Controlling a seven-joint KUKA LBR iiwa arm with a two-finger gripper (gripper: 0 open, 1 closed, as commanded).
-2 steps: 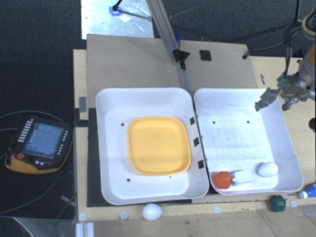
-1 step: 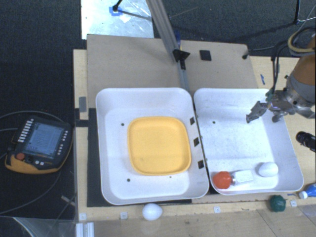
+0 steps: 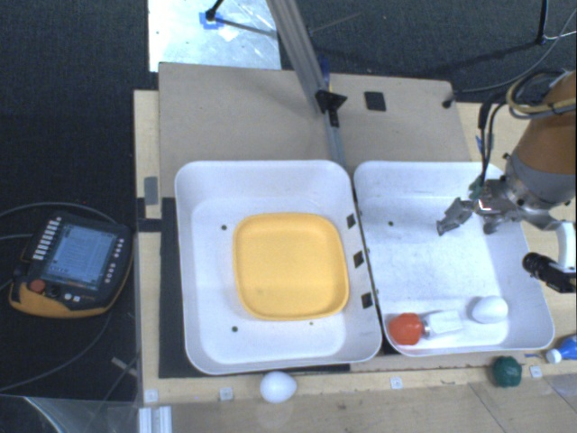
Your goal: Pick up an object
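Observation:
My gripper (image 3: 469,223) hangs over the right bin (image 3: 424,251), near its right wall, with its fingers spread open and nothing between them. Below it, along the bin's front wall, lie a red-orange ball (image 3: 407,328), a white tube-shaped piece (image 3: 444,323) touching the ball, and a white egg-shaped object (image 3: 489,310). In the left bin (image 3: 203,242) a square yellow plate (image 3: 291,265) lies flat at the middle.
A white egg (image 3: 278,387) lies on the bench in front of the left bin. A green ball (image 3: 507,371) and a blue item (image 3: 563,351) sit off the right bin's front corner. A teach pendant (image 3: 68,267) lies far left. A metal pole (image 3: 302,39) slants in from the back.

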